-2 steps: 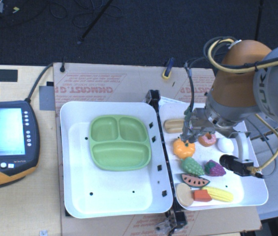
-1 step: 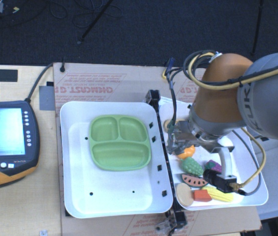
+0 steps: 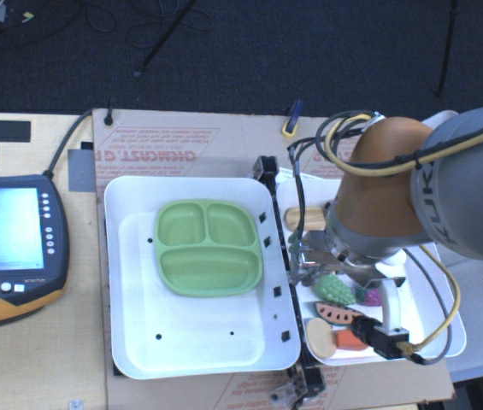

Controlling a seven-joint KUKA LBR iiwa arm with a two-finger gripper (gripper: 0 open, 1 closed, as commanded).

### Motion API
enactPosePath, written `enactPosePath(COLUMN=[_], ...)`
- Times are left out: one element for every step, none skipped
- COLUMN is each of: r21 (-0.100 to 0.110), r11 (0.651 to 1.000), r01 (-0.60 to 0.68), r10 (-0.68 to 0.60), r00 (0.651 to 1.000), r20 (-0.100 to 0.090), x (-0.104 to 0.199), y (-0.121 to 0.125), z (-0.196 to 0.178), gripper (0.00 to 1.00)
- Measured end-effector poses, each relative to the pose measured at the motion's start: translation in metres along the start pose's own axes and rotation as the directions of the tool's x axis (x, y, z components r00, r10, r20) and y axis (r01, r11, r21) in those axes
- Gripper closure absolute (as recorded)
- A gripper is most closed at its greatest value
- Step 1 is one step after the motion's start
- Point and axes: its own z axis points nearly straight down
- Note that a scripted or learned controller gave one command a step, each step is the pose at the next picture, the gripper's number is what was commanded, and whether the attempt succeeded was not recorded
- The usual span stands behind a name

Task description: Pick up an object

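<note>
While the arm's bulky orange band and grey wrist block most of the view, the gripper [image 3: 326, 267] sits low in the right bin [image 3: 446, 336], at right of centre in the frame, and I cannot tell how it is set, because the wrist hides that part. Just below it lies a knobbly green toy [image 3: 336, 289], with a small purple piece [image 3: 369, 296] beside it; lower still are a watermelon slice [image 3: 341, 313], an orange piece [image 3: 350, 342] and a pale round disc [image 3: 320, 337] near the bin's bottom edge. A tan cylinder [image 3: 305, 218] pokes out above the wrist, toward the bin's upper left. Nothing looks lifted; every toy seems to rest on the bin floor, so I'd judge the pick as not yet done, with the grasp and the raise both left. Left of the divider, the left bin [image 3: 130, 331] carries a green divided plate [image 3: 208, 247], and at the frame's far left a teach pendant [image 3: 14, 246] lies on the bench [image 3: 79, 374].
</note>
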Motion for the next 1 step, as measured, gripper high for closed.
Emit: enactPosePath(r21=[-0.003], r11=[1.0], r01=[0.004], r10=[-0.004], r00=[1.0], r20=[0.0], x=[0.0044], y=[0.0031], z=[0.0022], gripper=[1.0])
